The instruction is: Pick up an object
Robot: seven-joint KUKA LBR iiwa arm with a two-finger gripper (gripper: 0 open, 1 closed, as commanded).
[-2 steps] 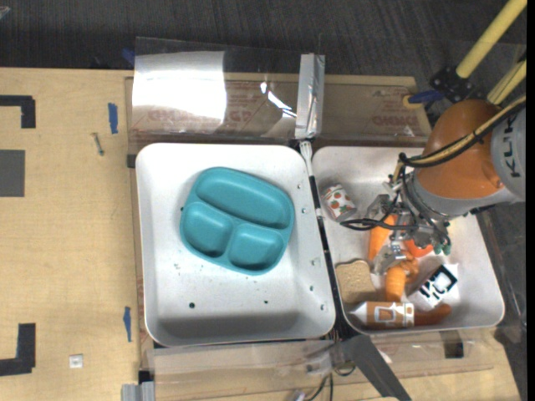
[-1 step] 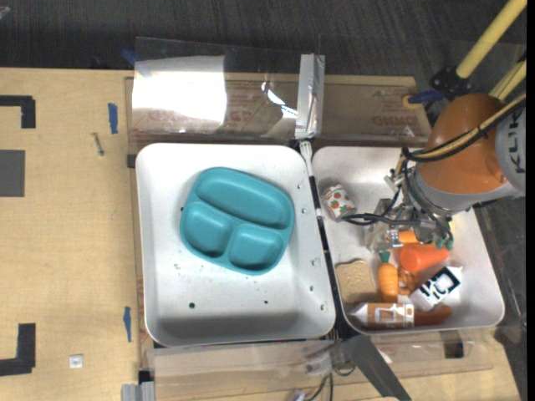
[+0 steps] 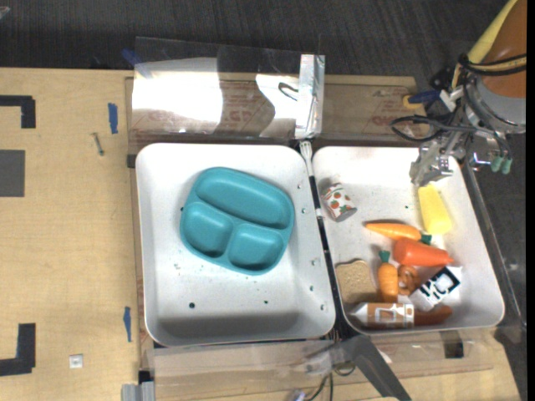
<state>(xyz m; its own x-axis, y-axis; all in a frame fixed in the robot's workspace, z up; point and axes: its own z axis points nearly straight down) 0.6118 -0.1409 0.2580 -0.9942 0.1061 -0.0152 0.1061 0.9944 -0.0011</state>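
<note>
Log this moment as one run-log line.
gripper: over right bin, above yellow block | holding: nothing seen | carrots: in right bin | teal tray: in left bin

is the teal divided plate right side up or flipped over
Right side up. The teal divided plate lies flat in the left bin with its three hollow compartments facing up at the camera.

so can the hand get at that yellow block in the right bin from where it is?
Probably yes. The hand hovers just above the yellow rectangular block, whose top is uncovered; the orange carrots lie beside its lower end, not on it.
</note>
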